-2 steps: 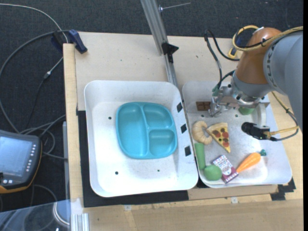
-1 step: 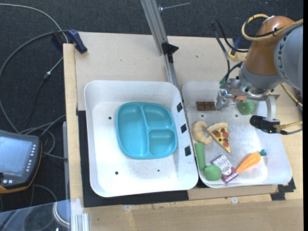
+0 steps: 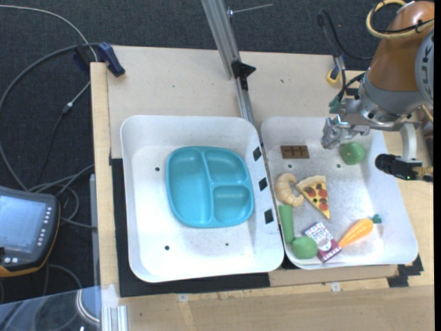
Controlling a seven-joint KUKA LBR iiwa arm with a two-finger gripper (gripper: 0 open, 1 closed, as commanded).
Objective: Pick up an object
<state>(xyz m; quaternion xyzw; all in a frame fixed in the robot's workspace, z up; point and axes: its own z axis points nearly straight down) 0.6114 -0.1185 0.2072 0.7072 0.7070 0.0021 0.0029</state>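
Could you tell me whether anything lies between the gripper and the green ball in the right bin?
Nothing visible does. The gripper hangs just left of the green ball, with bare bin floor between them; the chocolate bar lies farther left.

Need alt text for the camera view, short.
The end effector hangs over the right bin, beside a green ball. That bin also holds a chocolate bar, croissant, pizza slice and carrot. The left bin holds a blue divided plate.

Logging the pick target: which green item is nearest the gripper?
The green ball at the right bin's far end, just beside the gripper; the other green items lie at the near edge.
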